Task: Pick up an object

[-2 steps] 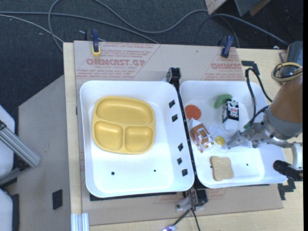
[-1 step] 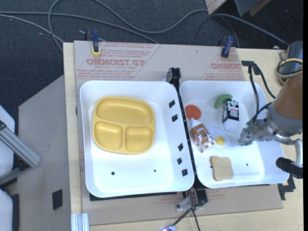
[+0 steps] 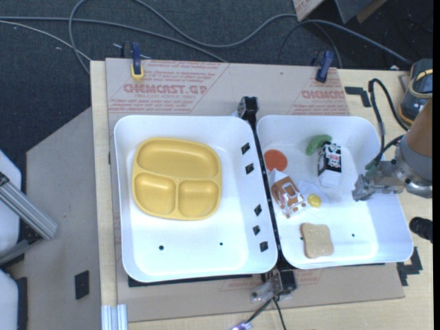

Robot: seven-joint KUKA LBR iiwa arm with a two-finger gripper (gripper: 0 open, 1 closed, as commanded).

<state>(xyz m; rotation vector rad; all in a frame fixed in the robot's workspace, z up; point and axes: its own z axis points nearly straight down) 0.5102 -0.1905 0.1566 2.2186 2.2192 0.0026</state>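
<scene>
Your nearest candidate, the small black-and-white carton point(image 3: 331, 163), lies in the right bin point(image 3: 385, 243) at about nine o'clock from the gripper point(image 3: 364, 189), near it but apart. You cannot tell how wide the gripper stands; nothing shows in its hold as it hangs over the bin's right side. At the carton's eleven o'clock lies a green piece point(image 3: 317, 143). Farther toward nine sit an orange disc point(image 3: 276, 159), a red-and-white packet point(image 3: 287, 194) and a small yellow ball point(image 3: 314, 200); a toast slice point(image 3: 317, 240) lies at seven. The left bin point(image 3: 130, 253) holds a yellow divided plate point(image 3: 177, 178).
</scene>
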